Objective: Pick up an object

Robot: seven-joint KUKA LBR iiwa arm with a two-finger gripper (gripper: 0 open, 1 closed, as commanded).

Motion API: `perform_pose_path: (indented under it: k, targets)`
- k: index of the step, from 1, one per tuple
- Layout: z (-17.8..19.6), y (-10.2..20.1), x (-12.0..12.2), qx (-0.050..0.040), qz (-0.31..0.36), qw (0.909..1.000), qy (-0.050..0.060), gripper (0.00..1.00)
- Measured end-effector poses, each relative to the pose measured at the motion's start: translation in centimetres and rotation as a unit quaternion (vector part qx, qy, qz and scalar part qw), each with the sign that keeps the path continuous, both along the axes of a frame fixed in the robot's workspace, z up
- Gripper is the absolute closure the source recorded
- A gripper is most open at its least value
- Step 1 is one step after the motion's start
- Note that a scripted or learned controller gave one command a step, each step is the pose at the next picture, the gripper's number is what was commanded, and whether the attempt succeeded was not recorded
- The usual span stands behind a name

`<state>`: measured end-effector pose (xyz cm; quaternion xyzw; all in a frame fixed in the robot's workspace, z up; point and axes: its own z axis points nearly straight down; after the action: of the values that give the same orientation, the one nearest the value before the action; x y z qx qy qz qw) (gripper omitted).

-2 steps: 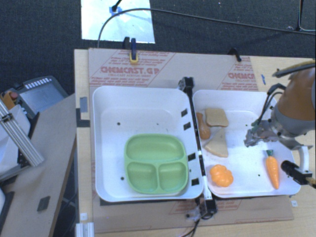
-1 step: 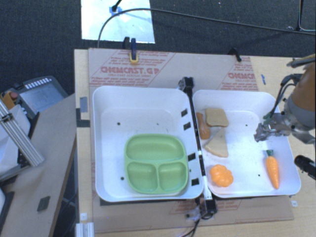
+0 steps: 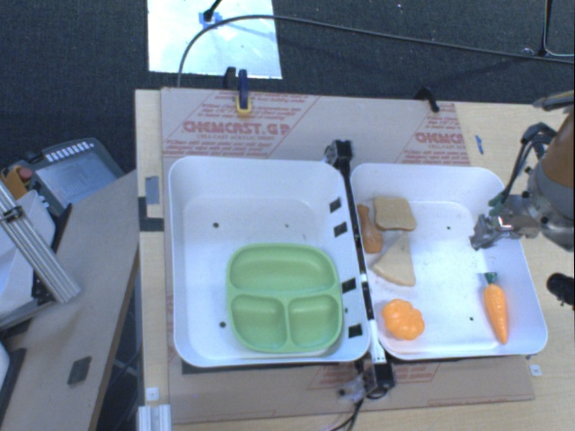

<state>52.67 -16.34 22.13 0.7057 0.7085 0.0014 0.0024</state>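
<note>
Right bin [image 3: 449, 347] holds: orange carrot [image 3: 496, 311] near the right wall, lying lengthwise; orange pumpkin-like piece [image 3: 403, 320] at near left; two tan bread slices [image 3: 394, 213] [image 3: 396, 265] and a sausage [image 3: 368, 230] far left.

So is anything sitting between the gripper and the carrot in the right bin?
Nothing visible. The gripper hangs over the right bin near its right wall, and the carrot lies just below it in the view, with bare bin floor between them.
</note>
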Motion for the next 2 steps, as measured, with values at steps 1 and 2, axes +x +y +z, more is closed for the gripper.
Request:
perform_pose_path:
  k: [1,2]
  targets:
    - [0.7,5.4,1.2,0.0014,0.003,1.0000,0.001,1.00]
    - [1.6,10.0,3.4,0.0014,0.003,1.0000,0.001,1.00]
